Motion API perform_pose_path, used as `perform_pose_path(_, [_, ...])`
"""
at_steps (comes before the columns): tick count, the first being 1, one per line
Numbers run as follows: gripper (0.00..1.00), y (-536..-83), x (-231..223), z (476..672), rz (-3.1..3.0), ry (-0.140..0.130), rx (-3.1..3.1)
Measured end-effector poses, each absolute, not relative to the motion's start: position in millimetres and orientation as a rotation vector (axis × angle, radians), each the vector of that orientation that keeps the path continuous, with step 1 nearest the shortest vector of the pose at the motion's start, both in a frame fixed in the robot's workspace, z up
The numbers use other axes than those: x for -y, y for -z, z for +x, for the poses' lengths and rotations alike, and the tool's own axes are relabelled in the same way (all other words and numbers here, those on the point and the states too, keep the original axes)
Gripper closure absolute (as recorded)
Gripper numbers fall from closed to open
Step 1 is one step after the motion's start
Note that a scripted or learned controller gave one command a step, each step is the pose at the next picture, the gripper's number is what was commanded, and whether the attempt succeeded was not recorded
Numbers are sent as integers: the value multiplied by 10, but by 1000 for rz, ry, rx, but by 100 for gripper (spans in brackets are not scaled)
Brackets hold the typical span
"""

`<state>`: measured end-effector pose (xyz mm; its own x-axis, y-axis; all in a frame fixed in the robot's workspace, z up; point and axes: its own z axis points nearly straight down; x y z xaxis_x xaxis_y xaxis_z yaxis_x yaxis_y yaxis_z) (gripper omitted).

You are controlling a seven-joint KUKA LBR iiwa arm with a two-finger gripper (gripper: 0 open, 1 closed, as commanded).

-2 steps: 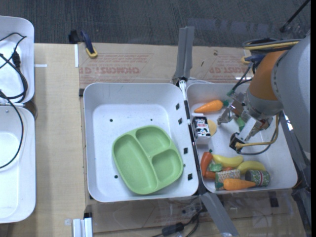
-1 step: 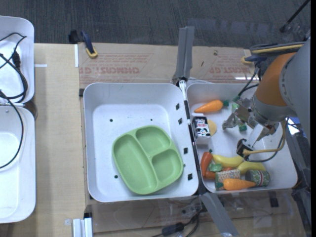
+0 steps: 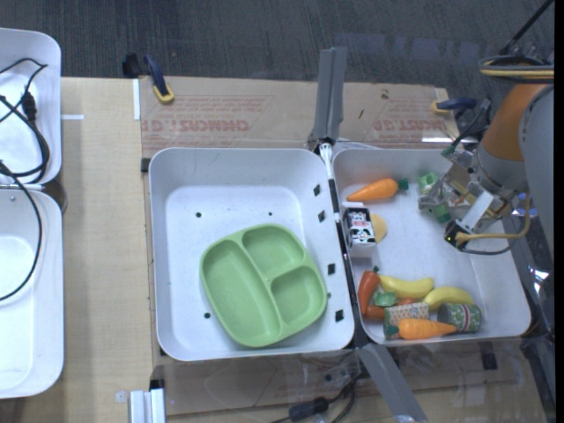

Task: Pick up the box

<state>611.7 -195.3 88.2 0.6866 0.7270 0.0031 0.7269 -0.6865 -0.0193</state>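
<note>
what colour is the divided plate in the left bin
Light green; the plate shows plainly in the camera view.

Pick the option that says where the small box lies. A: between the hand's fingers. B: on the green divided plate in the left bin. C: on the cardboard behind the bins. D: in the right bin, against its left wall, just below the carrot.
D: the box lies in the right bin by its left wall, below the carrot, apart from the hand and off the green plate.
</note>
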Motion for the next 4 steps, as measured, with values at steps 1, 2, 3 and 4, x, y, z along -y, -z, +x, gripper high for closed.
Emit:
perform_pose_path(1, [100,-969,1857,6153,-2850,3,1251])
perform_pose_path(2, [0,-965,1883,6142,-2854,-1,1247])
perform_pose_path(3, [0,-966,1883,6142,-2854,-1,1247])
perform_pose_path(4, [0,-966,1883,6142,-2854,-1,1247])
